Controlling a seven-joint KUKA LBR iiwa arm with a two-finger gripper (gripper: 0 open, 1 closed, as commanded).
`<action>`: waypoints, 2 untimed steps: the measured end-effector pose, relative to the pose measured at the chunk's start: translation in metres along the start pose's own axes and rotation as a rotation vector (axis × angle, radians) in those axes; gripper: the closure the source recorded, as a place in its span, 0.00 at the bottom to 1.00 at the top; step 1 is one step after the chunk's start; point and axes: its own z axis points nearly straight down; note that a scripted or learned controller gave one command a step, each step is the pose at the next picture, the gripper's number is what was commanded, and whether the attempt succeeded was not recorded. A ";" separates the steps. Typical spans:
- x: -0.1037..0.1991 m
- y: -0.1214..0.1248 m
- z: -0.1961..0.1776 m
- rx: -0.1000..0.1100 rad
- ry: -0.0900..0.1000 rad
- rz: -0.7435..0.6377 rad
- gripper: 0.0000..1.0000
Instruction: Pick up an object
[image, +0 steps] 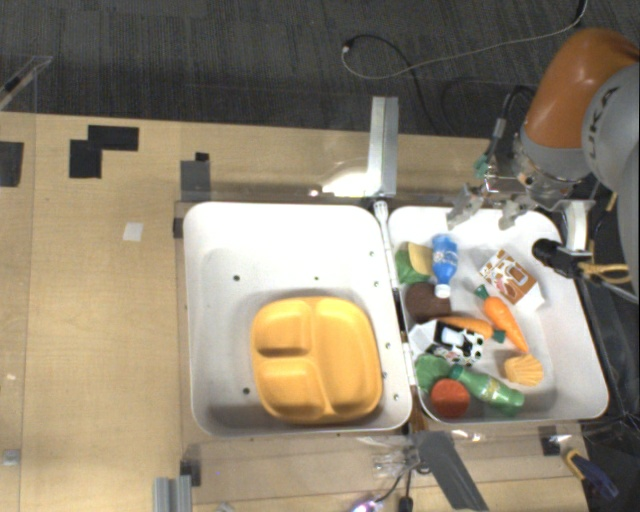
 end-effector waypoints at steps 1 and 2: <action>0.005 -0.023 0.087 -0.003 0.000 0.073 0.00; 0.007 -0.022 0.077 -0.006 0.001 0.070 1.00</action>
